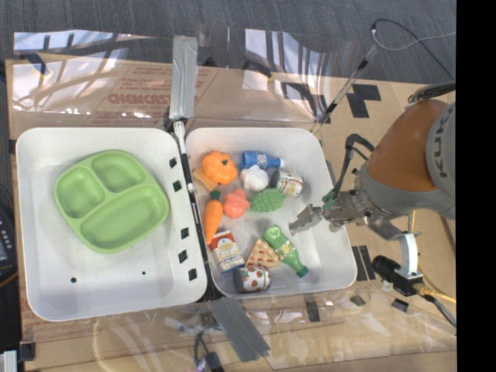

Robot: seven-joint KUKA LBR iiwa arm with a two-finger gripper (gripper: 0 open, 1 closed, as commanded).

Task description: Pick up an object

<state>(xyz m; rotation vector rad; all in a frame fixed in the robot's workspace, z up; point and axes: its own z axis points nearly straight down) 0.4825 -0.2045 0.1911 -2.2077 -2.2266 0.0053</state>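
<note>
- The gripper [308, 218] hangs over the right side of the right bin [329, 173], reaching in from beyond its right wall. Whether its fingers are spread or pressed together cannot be told at this angle; nothing is seen between them.
- Landmark for all positions below: the green bottle [285, 251].
- The green bottle lies just below and slightly left of the gripper, apart from it, and is judged the nearest candidate for pickup. Its long axis runs diagonally, from upper left to lower right.
- The pizza slice [262, 254] lies touching or just beside the bottle on its left.
- The small can [252, 279] lies below and left of the bottle, near the bin's front wall.
- The juice carton [225, 250] and carrot [213, 217] lie farther left of the bottle.
- The green textured piece [267, 201], white item [255, 178] and second small can [290, 184] lie above the bottle; the pumpkin [219, 168] and blue carton [260, 160] lie beyond these.
- The left bin [46, 277], well apart to the left, holds a green divided plate [111, 200].
- Judgement: a short descent toward lower left would meet the bottle; closing across its diagonal axis calls for wrist rotation.
</note>
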